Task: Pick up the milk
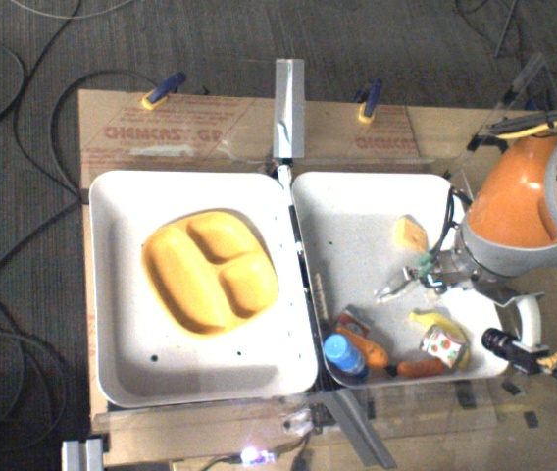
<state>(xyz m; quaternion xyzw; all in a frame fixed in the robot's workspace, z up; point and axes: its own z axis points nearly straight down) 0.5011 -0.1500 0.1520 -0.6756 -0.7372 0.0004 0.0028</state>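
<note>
The milk (443, 344) is a small white carton with red and green print. It lies tilted near the front right corner of the right bin (357, 214), up against a yellow banana (430, 319). My gripper (400, 284) hovers over the middle of that bin, left of and behind the carton and clear of it. Its metal fingers (389, 291) point left and stand open, with nothing between them. The orange wrist band (514, 204) and the grey arm come in from the right.
A blue-capped bottle (342, 353), an orange carrot (377, 356), a red item (419, 368) and a small brown box (353, 322) crowd the right bin's front edge. A yellowish wedge (411, 234) lies behind my gripper. A yellow divided plate (210, 271) sits in the left bin (122, 361).
</note>
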